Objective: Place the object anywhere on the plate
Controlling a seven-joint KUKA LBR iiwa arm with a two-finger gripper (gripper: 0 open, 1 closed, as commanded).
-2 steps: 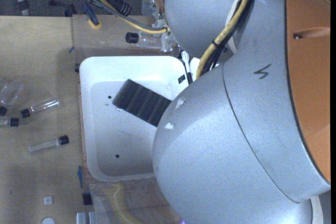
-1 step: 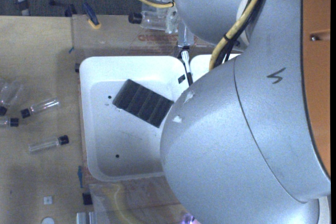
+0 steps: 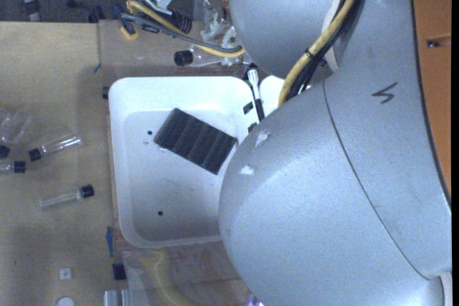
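Camera view: grey arm [image 3: 337,175] over white bin [image 3: 136,154], dark ridged slab [image 3: 195,140].

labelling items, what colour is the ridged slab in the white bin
Dark grey to black, with parallel ridges; camera view.

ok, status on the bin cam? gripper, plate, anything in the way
Arm fills the right of the view, covering much of the white bin. Dark ribbed plate lies flat in the bin, partly under the arm. Clear vials on bench at left.

One white bin [image 3: 129,154], one black ridged slab [image 3: 195,140], three clear vials [image 3: 66,195].
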